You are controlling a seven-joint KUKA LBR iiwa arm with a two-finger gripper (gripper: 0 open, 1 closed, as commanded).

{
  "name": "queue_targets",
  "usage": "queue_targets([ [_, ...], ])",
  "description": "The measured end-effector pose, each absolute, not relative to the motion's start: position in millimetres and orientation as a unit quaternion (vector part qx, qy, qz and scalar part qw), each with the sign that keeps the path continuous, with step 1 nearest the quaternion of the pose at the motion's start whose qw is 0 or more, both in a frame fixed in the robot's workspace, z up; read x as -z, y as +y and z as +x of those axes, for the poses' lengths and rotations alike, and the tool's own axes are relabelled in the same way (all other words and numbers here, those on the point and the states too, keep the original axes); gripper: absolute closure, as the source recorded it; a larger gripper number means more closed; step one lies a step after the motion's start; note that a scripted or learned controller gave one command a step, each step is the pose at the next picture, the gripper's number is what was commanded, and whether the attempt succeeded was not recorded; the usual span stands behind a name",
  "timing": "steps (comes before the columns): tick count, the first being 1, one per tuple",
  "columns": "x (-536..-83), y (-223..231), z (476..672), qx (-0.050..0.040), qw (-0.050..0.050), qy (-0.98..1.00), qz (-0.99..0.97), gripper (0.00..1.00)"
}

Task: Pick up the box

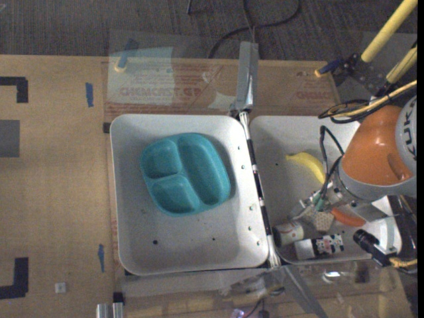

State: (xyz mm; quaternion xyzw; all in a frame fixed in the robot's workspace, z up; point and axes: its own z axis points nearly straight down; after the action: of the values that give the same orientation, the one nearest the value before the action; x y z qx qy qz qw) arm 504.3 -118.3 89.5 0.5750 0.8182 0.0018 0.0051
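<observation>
Camera view: gripper (322, 207) low in right bin (275, 144), above box (320, 246); banana (306, 165) beside; fingers' state — cannot tell; teal tray (185, 173) in left bin (132, 237).

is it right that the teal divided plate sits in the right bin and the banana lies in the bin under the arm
Not quite. The camera view shows the teal divided plate in the left bin, not the right one. The rest holds: the banana lies in the right bin, where the arm reaches in.
</observation>
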Motion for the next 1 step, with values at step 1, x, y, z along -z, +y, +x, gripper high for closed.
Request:
queue_targets([
  [1, -109.0, -164.0, 559.9, -0.0006, 0.002, 0.819, 0.573, 0.0],
])
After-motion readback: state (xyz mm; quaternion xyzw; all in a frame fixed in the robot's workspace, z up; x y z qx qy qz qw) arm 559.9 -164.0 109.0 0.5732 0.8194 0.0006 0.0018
